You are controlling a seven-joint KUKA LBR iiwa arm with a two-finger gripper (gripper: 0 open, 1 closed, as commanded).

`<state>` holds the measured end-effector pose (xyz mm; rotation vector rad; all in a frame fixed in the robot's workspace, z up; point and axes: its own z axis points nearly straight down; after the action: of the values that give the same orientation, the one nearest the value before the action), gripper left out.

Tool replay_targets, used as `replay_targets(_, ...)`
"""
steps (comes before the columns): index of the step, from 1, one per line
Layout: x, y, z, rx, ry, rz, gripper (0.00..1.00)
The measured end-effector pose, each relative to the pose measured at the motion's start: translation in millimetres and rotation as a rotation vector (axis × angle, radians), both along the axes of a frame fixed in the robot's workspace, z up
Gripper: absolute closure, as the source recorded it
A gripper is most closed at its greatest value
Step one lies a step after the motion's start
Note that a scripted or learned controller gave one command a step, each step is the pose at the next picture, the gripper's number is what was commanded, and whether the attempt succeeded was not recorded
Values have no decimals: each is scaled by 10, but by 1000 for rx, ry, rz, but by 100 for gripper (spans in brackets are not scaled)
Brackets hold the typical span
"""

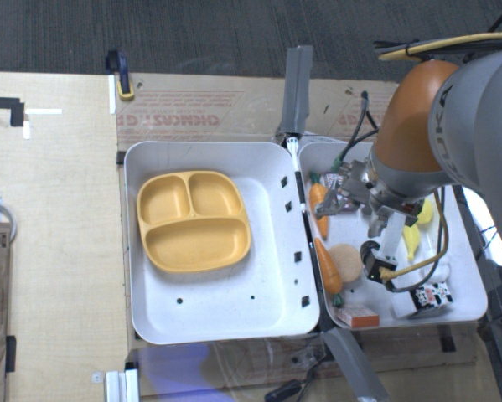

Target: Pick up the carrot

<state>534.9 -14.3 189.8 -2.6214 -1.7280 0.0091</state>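
A long orange carrot lies along the left wall of the right bin, its tip pointing toward the front. A second, shorter orange piece sits further back against the same wall. My gripper is low inside the right bin, just right of that shorter orange piece and behind the long carrot. The grey arm with its orange band hangs over the bin and hides much of its middle. Nothing is visibly held.
A round beige item touches the long carrot's right side. A yellow item, a small red-and-white box and a black-and-white item share the right bin. The left bin holds a yellow divided plate.
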Motion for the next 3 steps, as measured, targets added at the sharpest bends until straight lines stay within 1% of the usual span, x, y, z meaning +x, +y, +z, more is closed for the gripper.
replay_targets(3, 0, 0, 0, 0, 0, 0, 0)
